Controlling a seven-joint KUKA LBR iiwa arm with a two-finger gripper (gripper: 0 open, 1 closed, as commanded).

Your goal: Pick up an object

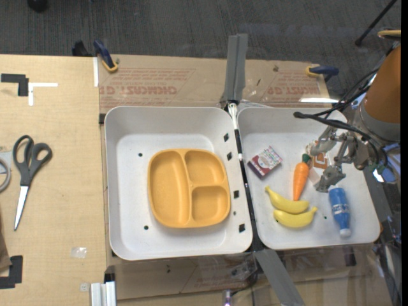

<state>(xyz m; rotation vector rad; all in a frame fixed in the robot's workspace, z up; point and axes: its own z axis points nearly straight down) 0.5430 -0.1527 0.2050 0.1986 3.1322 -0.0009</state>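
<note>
My gripper [320, 166] hangs low over the right part of the right bin [280, 123], open, with its fingers spread. A small orange and white item [317, 160] lies just under it, partly hidden. To its left, a carrot [299, 180] lies upright in the view. Two yellow bananas [291, 209] lie below the carrot. A blue bottle [339, 210] lies just below the gripper. A small red packet [264, 161] sits further left. Nothing is held between the fingers.
The left bin [124, 190] holds a yellow divided plate [189, 187]. Scissors [27, 171] lie on the bench far left. Clamps [106, 56] and cardboard [159, 85] sit behind the bins. Black cables [331, 110] run along the arm at right.
</note>
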